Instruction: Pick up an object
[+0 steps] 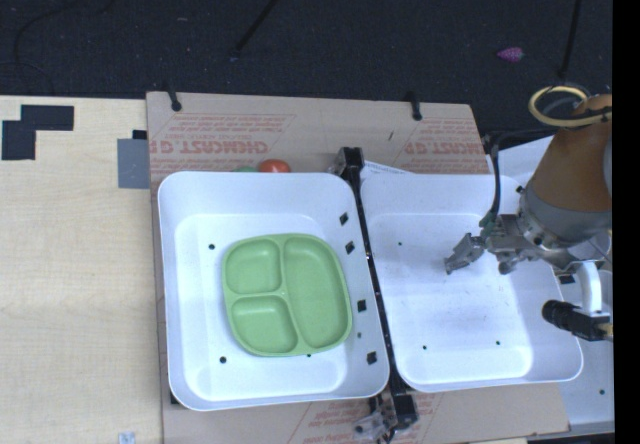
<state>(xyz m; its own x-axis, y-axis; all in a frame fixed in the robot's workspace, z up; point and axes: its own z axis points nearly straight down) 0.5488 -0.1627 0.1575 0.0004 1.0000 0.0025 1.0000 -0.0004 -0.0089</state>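
Here the jaws seem spread over the right bin [500, 357], holding nothing.

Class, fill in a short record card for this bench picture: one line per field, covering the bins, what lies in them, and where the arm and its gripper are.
left bin: white, shallow, holds a green divided plate with three compartments, lying flat
right bin: white, shallow, gripper above it
arm: enters from the right, orange band above the wrist
gripper: over the right bin's right half, nothing seen between its fingers
behind left bin: small red object on the cardboard
plate touched by gripper: no
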